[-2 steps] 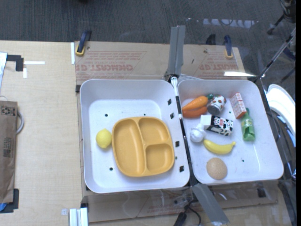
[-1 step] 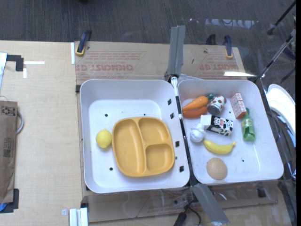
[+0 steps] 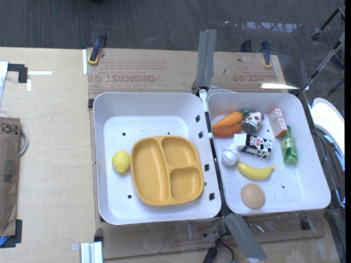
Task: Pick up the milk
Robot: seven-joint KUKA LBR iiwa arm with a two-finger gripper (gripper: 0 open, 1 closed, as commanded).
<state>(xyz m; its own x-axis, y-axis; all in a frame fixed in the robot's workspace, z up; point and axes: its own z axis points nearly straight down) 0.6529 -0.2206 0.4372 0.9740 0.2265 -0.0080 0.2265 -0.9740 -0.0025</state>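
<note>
Cow-patterned milk carton (image 3: 256, 145) on its side, mid right bin (image 3: 312, 163), above the banana (image 3: 255, 171).

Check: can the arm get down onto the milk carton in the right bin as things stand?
Probably yes. The milk carton lies on top with nothing over it, but the banana, garlic and can crowd it, so jaws may snag neighbours.

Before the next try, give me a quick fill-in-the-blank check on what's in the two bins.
1. The yellow plate lies in the ____ bin.
2. The lemon sits just ____ of the plate.
3. The milk carton, spotted black and white, lies in the ____ bin.
4. The banana lies between the milk carton and the ____.

Missing words: left; left; right; egg
</note>
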